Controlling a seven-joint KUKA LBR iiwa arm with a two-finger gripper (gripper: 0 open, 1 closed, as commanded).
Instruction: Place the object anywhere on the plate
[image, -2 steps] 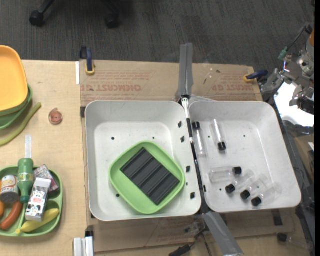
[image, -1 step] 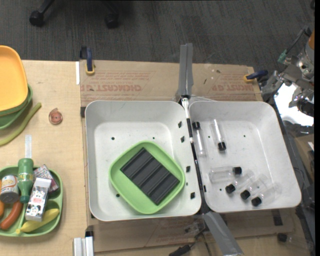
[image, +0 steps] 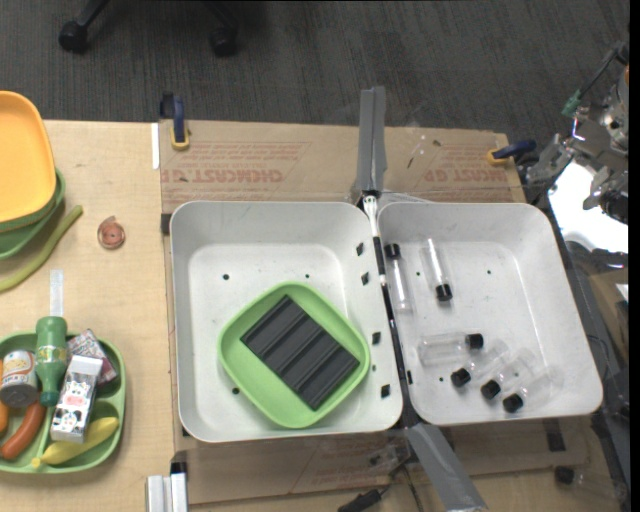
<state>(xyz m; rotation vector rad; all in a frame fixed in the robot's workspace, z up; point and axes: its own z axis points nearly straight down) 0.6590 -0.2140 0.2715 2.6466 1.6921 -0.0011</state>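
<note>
Gripper (image: 598, 125): metal and cabling at the far upper right of the frame, outside the right bin's upper right corner. Whether it is apart or together cannot be told from this angle. Nothing can be seen in it.
Right bin (image: 530, 232): shallow and white, just below and left of the gripper. It holds the clear vials with black caps.
Long vial (image: 436, 270): lies in the upper middle of the right bin, cap toward the bottom of the frame.
Second long vial (image: 394, 275): lies along that bin's left wall, cap toward the top.
Short vials (image: 488, 380): a loose cluster in the bin's lower middle and lower right, close together, some touching.
Left bin (image: 200, 240): white, beside the right bin, joined at the centre divider.
Plate (image: 233, 345): green with rounded corners, turned at an angle in the lower middle of the left bin. A dark ribbed panel covers its centre. It is well apart from every vial.
Cardboard sheet (image: 270, 160): lies under both bins, with red lettering along the top.
Blue clamps (image: 174, 118): at the cardboard's upper corners.
Yellow plates (image: 20, 160): stacked at the upper left edge of the frame.
Green tray (image: 100, 435): lower left, full of toy food and a small bottle.
</note>
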